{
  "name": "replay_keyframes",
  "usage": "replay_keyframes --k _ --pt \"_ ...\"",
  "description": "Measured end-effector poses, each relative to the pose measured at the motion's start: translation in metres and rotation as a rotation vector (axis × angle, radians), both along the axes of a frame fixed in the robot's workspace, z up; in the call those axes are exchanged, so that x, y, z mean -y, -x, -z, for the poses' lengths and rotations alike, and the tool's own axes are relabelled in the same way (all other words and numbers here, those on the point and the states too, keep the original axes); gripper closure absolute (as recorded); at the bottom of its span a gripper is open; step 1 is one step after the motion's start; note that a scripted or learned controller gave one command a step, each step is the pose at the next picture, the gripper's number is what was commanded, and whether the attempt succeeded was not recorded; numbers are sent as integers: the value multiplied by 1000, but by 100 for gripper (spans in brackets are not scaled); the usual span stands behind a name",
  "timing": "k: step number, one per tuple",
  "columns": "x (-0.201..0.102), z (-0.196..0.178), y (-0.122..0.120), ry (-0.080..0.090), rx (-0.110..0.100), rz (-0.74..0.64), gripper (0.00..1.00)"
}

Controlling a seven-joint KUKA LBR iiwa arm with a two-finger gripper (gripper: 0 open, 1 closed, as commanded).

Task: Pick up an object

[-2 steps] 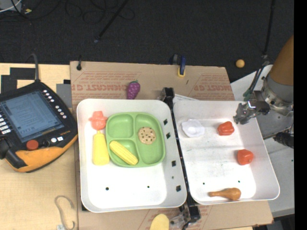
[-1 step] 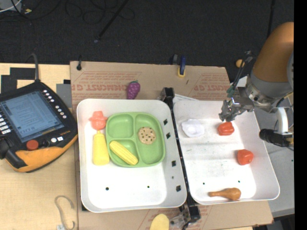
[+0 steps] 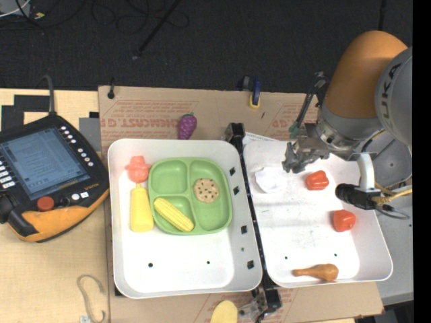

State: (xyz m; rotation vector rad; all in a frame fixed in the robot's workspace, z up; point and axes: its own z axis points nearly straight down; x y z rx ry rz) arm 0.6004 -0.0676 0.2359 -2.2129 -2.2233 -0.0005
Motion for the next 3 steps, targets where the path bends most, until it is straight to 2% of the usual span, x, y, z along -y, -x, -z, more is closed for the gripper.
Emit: replay_keyframes --k 1,2,3 --pt "-46 7 -5 2 0 2 100" --pt "-96 19 3 2 -2 2 100" --pt "-94 8 -2 3 2 3 100"
